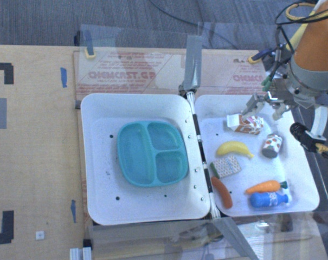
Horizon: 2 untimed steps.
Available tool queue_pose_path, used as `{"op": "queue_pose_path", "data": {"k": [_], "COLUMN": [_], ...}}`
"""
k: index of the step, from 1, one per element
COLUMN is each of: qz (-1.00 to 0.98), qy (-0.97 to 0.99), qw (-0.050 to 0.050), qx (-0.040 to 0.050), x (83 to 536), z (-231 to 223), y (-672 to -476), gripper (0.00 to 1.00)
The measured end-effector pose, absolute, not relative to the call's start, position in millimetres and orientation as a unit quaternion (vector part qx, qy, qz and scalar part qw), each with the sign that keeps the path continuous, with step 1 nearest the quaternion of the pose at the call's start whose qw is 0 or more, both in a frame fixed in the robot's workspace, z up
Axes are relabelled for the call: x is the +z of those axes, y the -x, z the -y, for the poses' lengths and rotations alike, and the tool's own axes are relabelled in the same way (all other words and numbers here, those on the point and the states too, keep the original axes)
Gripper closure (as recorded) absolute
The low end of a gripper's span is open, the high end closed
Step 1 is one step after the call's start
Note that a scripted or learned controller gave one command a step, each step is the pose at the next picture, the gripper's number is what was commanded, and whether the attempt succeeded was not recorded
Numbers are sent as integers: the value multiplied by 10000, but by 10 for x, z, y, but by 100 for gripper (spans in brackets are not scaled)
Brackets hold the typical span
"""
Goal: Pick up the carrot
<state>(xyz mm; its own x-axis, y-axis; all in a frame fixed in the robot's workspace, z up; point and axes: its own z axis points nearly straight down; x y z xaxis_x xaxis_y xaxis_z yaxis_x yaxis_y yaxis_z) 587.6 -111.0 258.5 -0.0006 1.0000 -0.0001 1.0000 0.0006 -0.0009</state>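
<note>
From my console I see a pale wooden bench under the camera, grey carpet beyond it, and two shallow white bins side by side on the board. The left bin carries a teal divided plate. The right bin holds all the small items.

My gripper hangs over the far edge of the right bin, the grey arm and its orange band rising behind it at the upper right. Its two fingers are spread apart with nothing between them.

Just below the gripper and a little toward the left bin lies a small red-and-white carton. Straight below the gripper, slightly further on, is a grey-and-white can with red spots, tipped on its side. A banana sits beyond the carton, and past that a speckled sponge-like block.

The carrot is well apart from the gripper, near the front edge of the same bin and almost directly below the tool in my view. It lies flat, orange body pointing toward the left bin, green top toward the arm's side. A blue bottle lies just beside it, nearer the front rim. A red sausage-shaped piece rests against the bin's left wall.
</note>
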Motion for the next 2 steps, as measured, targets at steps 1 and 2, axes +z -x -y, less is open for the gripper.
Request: {"op": "queue_pose_path", "data": {"k": [1,2], "qz": [7634,8828], "qy": [6459,4698], "qw": [4,4], "qx": [1,-3], "x": [1946,1454], "z": [1224,1103], "y": [-5252,-4793], "gripper": [0,0]}}
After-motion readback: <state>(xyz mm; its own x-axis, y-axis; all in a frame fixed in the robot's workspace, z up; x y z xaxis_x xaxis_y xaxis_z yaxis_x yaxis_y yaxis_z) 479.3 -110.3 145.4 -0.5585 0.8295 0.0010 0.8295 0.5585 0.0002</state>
